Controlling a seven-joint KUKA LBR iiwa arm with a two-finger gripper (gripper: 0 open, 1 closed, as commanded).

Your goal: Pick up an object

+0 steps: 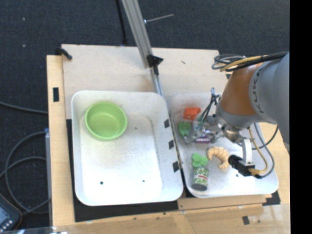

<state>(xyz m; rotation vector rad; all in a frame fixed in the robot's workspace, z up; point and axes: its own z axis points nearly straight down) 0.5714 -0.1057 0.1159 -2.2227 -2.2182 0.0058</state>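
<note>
On the left half of the counter (97,67) we see the left bin (122,179), with a green bowl (106,121) sitting upright near its far-left corner; the rest of its floor is bare white. Between the two bins, a slanted metal rail (136,18) comes in from the far edge of the counter and ends at the far corner where the bins meet.

Moving into the right bin (253,186), we find the loose things gathered in its left half. A green lump (184,128) lies close to the left wall, and an orange piece (191,113) lies just beyond it, toward the far edge. Nearer the front edge, a dark bottle with a green cap (199,174) lies by the left wall.

The pincer (201,129) is low over the bin, just right of the green lump, and a small purple thing (203,140) is right beneath it. We cannot tell whether the pincer is spread, pressed together, or pinching anything.

Further right, a tan croissant-shaped toy (218,155) rests mid-bin. The arm (253,89) covers the bin's far-right corner.
</note>
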